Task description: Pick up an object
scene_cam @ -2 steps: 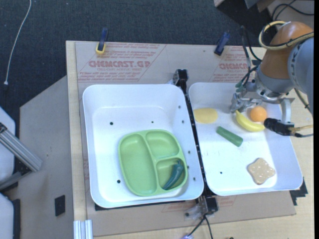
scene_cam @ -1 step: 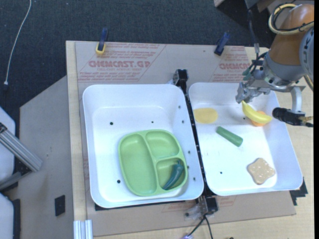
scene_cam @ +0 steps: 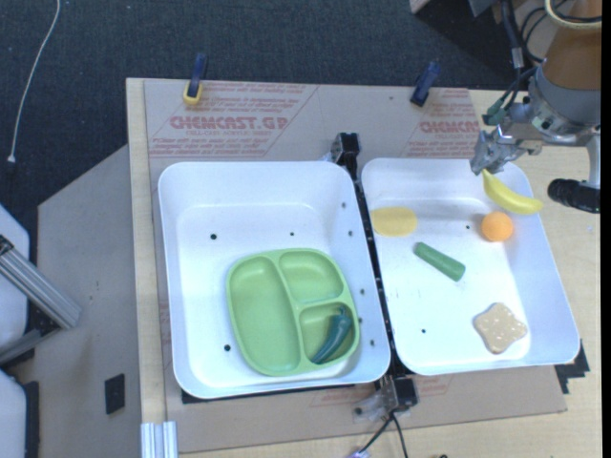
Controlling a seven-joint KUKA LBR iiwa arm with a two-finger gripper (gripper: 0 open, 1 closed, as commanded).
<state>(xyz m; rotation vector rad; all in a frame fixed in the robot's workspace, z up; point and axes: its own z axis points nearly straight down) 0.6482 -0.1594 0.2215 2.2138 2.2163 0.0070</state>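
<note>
Our hand [scene_cam: 490, 159] hangs over the banana [scene_cam: 511, 194]; we cannot tell its state. We risk nudging it against the right bin's [scene_cam: 563, 303] far wall.

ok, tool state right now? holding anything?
Tool: above the banana at the right bin's far edge; cannot be told whether it is open, closed or holding it.

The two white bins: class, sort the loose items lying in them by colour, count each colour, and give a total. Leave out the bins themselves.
Yellow: 2, the banana and the yellow disc
Green: 3, the divided plate, the dark green pepper on it, the green stick
Orange: 1, the orange ball
Tan: 1, the tan biscuit
Total: 7
</note>
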